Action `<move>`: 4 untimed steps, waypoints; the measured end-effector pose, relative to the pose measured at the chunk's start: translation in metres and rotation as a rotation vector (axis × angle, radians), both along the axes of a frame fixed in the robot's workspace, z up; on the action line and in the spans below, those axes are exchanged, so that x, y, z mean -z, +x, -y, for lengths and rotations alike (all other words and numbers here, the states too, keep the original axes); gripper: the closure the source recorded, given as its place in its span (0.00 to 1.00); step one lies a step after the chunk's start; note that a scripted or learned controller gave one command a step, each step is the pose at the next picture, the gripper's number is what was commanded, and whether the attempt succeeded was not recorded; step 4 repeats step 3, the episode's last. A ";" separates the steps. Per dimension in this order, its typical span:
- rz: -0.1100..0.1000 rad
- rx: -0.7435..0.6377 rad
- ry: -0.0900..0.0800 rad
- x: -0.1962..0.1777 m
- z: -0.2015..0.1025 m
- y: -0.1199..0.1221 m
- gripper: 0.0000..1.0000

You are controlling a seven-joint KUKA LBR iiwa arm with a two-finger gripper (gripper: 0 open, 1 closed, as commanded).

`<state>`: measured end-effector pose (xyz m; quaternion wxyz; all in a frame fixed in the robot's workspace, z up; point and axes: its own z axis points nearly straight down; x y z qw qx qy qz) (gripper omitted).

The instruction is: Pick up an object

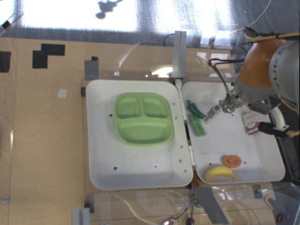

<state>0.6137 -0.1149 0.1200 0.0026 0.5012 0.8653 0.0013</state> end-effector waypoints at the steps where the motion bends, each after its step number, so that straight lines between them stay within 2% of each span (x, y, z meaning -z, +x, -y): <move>1: 0.010 0.060 -0.002 0.028 -0.019 -0.018 0.00; 2: 0.001 -0.292 -0.002 0.021 0.015 -0.062 0.00; 3: 0.011 -0.283 -0.004 0.028 0.004 0.002 0.00; 4: 0.011 -0.283 -0.004 0.028 0.004 0.002 0.00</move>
